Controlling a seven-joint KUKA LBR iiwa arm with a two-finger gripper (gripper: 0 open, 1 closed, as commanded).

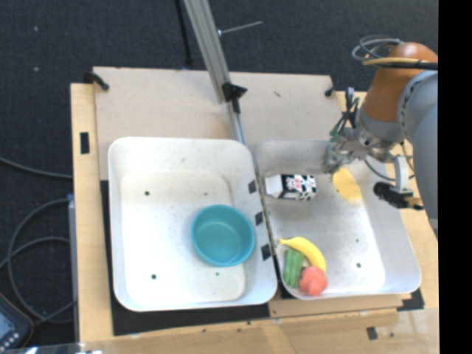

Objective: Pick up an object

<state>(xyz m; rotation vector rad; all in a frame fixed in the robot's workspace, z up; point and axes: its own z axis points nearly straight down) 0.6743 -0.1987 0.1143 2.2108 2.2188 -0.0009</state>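
Positioned at the upper right of the frame, the gripper is seen over the far part of the right bin, just beside a small yellow object; whether anything is pinched by it cannot be told, since the tips are too small and blurred. Nearest the lower edge of the frame, at the front left corner of the right bin, a red fruit, a green vegetable and a banana are found bunched together and touching. These are judged to be light toy pieces with smooth, rounded skins that could slip, and a clean hold is likely to be hindered by the crowding. In the left bin, toward its lower right, a teal bowl is set upright; it would have to be taken by the rim. Farther up, near the wall between the bins, a small carton printed in black and white is lying on its side. It is judged light and stiff, and its flat faces would suit a hold across the narrow width. The yellow object, closest to the gripper, appears small and rounded; a hold across its short axis would be advised.
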